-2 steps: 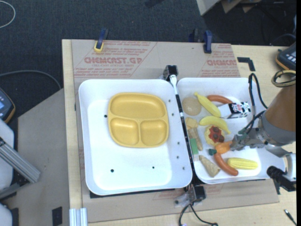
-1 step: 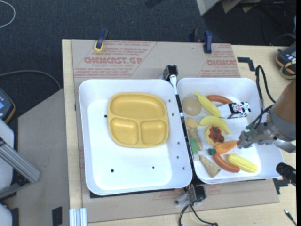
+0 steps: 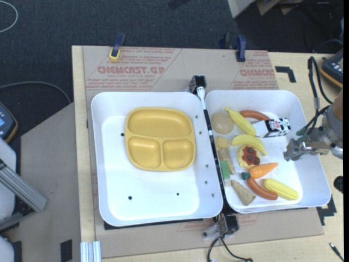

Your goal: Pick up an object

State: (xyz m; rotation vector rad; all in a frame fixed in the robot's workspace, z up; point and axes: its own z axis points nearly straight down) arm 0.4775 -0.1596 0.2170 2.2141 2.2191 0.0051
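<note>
You are looking down on two white bins sitting side by side on the bench. The left bin [image 3: 109,195] is carrying a yellow divided tray [image 3: 161,138], lying flat toward its upper half. The right bin [image 3: 313,192] is holding a scatter of toy food: two bananas [image 3: 242,123] crossing near the middle, a sausage [image 3: 255,114] lying along the top, a beige round piece [image 3: 222,123] beside the divider, a pizza slice [image 3: 250,156] under the lower banana, a carrot [image 3: 263,170] pointing left, a corn cob [image 3: 282,189] and a second sausage [image 3: 260,188] lying near the bottom, and a small black-and-white cow figure [image 3: 277,126] sitting toward the right wall. The gripper [image 3: 292,148] is reaching in from the right, hanging over the bin's right side just beside the carrot and below the cow. You cannot tell how wide it is standing, and nothing is showing in its grasp.
</note>
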